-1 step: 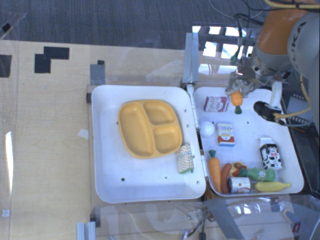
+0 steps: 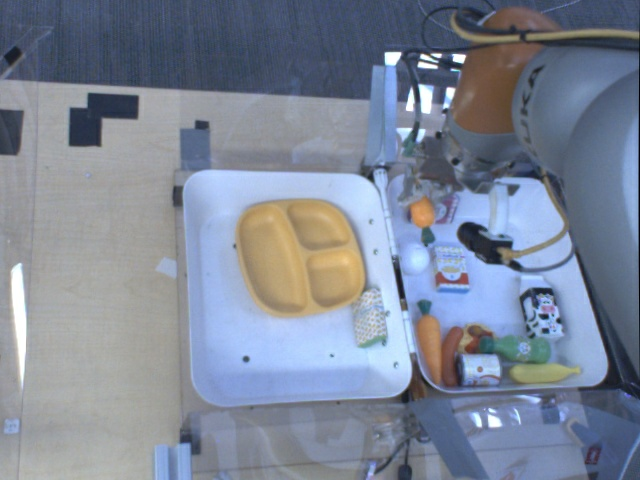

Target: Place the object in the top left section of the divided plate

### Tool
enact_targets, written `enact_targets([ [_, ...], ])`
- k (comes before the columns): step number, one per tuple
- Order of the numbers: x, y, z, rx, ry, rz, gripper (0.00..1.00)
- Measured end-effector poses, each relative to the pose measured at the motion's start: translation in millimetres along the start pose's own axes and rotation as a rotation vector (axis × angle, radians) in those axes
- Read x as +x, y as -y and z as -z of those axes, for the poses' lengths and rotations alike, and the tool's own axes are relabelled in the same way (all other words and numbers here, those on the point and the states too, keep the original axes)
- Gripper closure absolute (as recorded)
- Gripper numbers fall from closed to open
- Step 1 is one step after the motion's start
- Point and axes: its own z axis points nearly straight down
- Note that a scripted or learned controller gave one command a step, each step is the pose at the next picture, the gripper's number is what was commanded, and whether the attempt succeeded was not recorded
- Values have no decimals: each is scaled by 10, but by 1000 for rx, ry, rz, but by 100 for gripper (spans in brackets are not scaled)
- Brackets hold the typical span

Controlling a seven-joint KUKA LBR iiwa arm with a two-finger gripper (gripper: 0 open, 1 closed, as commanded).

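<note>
Jaws, their spread impossible to tell, hover over a small orange toy fruit point(image 2: 423, 212), at three o'clock from the yellow divided plate point(image 2: 299, 255); light, rounded, likely slippery—best pinched across its middle.

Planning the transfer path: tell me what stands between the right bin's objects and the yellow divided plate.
The two bins' adjoining raised walls separate them. Within the left bin, nothing visible blocks the divided plate; a small patterned pouch lies touching its lower right edge, away from the top sections.

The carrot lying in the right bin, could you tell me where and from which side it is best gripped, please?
Probably across the orange body of the carrot, near its middle, coming straight down from above. It lies flat and lengthwise, green top away from the camera, with the bin wall on one side and a sausage-like toy close on the other.
</note>
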Motion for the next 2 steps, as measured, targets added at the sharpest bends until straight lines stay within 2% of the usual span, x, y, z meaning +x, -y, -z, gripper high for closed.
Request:
enact_targets([
  [1, 849, -173, 273, -2, -1, 248, 100],
  [2, 848, -173, 273, -2, 0, 247, 0],
])
